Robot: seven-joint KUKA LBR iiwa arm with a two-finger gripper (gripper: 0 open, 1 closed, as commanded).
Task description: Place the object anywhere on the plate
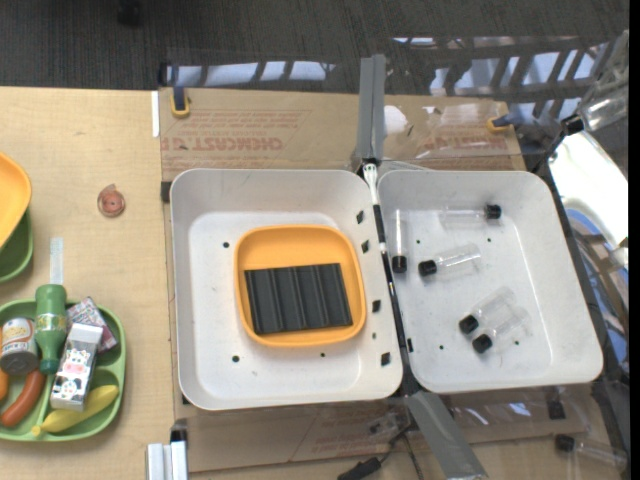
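An orange plate [296,239] with rounded corners lies in the middle of the left white bin [200,268]. A dark grey ribbed rectangular block [300,299] rests flat on the plate and covers most of its floor. In the right white bin [560,298] lie several clear vials with black caps: one near the back [468,214], one upright along the left wall [397,236], one in the middle [452,262] and a pair toward the front [495,318].
On the wooden bench at the left stand a green tray of toy food [98,396], an orange bowl [10,198] and a small pink disc [111,201]. Cardboard [260,133] lies under the bins. Metal framing [520,68] runs behind the right bin.
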